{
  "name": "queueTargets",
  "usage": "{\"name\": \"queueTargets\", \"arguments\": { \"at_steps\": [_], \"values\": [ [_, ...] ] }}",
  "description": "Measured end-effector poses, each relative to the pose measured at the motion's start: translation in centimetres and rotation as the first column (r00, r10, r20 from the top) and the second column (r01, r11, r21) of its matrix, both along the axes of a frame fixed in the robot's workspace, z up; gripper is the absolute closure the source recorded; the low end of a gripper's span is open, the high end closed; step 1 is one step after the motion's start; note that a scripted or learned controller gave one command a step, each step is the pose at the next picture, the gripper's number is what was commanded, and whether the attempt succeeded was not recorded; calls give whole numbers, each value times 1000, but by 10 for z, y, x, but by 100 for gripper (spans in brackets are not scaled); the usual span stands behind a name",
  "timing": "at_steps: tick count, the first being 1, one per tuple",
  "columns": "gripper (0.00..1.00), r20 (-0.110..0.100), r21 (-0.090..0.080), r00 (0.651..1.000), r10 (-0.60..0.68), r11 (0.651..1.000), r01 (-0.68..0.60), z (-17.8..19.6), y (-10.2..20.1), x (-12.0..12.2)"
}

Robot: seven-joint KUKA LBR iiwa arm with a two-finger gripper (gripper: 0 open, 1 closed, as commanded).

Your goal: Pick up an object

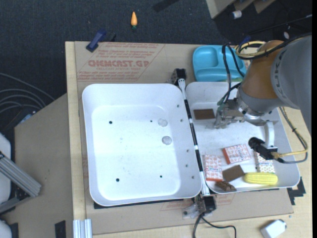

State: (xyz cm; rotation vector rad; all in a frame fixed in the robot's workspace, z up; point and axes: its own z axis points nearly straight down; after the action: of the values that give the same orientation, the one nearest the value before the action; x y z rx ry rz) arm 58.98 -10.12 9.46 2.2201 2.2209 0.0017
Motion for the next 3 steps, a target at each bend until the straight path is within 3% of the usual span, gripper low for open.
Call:
{"name": "queueTargets", "arguments": {
  "at_steps": [1,2,3],
  "values": [
    [0,0,0,1000,0,1000,0,0,0,0],
    [100,1,0,1000,0,1000,0,10,0,0],
    [0,1,0,1000,0,1000,0,10,0,0]
  ]
}}
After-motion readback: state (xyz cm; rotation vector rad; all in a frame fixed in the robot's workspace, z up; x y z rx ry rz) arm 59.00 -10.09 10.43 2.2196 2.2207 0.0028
